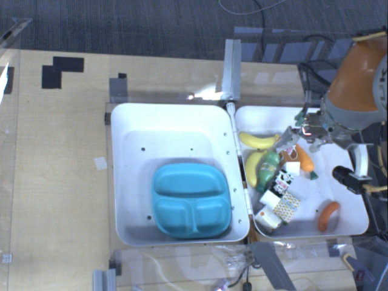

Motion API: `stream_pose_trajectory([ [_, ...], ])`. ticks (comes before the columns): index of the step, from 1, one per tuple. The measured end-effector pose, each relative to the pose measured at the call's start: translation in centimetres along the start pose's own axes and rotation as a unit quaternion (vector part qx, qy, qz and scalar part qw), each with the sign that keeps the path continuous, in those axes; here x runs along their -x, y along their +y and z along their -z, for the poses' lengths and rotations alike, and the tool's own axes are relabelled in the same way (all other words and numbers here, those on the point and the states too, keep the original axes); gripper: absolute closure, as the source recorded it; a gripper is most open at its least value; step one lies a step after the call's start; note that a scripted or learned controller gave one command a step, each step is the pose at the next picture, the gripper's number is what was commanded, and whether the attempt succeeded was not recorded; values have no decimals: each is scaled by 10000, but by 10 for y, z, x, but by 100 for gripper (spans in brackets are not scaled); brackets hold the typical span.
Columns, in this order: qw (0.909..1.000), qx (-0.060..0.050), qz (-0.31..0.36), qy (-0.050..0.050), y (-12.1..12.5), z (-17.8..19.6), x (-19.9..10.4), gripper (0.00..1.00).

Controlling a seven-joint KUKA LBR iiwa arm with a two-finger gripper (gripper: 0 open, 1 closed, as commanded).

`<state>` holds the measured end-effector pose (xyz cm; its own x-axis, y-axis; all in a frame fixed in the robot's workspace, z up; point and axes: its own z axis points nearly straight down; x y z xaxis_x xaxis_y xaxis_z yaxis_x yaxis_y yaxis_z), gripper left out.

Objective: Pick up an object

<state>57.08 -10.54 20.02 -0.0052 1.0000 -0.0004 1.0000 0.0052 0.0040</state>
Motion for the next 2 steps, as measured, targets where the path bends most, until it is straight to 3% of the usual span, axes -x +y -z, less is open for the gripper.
stream_pose_trajectory([
  [1, 9961, 5, -877, 0, 42, 36, -25, 0],
  [2, 9974, -4, -720, -4, 69, -22, 13, 0],
])
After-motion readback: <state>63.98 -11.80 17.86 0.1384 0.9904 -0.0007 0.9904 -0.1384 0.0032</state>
